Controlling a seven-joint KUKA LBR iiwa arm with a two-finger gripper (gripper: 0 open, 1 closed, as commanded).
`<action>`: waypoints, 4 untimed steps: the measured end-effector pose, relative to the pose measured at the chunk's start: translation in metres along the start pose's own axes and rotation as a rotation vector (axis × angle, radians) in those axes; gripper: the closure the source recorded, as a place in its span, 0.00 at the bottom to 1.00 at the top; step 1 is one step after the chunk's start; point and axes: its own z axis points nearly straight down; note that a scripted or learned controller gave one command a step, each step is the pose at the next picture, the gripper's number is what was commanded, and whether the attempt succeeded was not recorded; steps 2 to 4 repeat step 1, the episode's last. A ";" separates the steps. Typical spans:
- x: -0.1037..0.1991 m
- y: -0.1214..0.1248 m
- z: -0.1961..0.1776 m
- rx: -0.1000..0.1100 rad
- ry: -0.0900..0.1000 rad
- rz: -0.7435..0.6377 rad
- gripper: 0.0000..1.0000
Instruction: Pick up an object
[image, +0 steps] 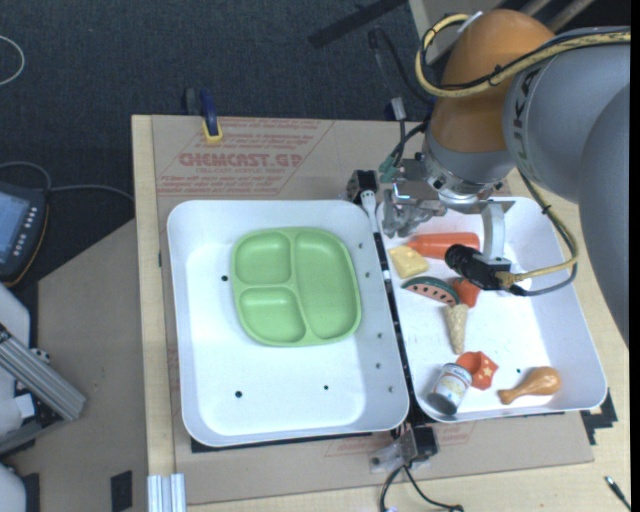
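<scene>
My gripper (403, 222) hangs over the far left corner of the right bin (570, 300), under the orange wrist band. Just below it lie an orange carrot-shaped piece (441, 244) and a pale yellow wedge (407, 262). Nearer the front are a watermelon slice (430, 291), a small cone (457, 326), a red piece (480, 368), a small can (450, 387) and a drumstick (530, 383). Nothing is seen held by the gripper.
The left bin (200, 330) holds a green divided plate (297, 285). The wall between the two bins (392, 310) runs right beside the gripper. A black part with a yellow cable (482, 268) hangs over the right bin. The grey arm covers the far right.
</scene>
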 end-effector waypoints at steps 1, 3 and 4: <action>-0.010 -0.002 -0.013 -0.006 0.000 0.000 1.00; -0.010 -0.002 -0.013 -0.006 0.000 0.000 1.00; -0.010 -0.002 -0.013 -0.006 0.000 0.000 1.00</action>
